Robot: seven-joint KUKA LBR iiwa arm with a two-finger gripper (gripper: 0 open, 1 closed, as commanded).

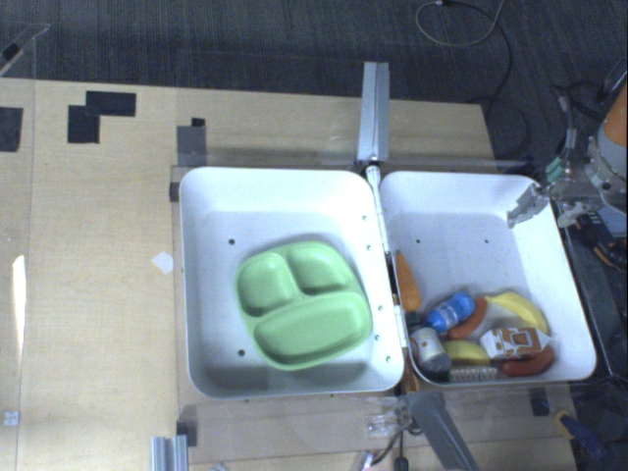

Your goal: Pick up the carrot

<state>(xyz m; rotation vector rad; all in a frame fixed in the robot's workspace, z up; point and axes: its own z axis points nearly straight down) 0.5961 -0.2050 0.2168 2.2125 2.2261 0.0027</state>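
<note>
One carrot (405, 281) at right bin's (471, 234) left wall, hand (535, 202) well apart

Arm (613, 135) cut off at right edge (mostly).

A small orange carrot (405, 281) lies lengthwise against the left wall of the right-hand white bin (471, 209), its lower end close to a pile of other items.

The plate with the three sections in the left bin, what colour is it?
Light green. The plate shows clearly in the camera view.
</note>
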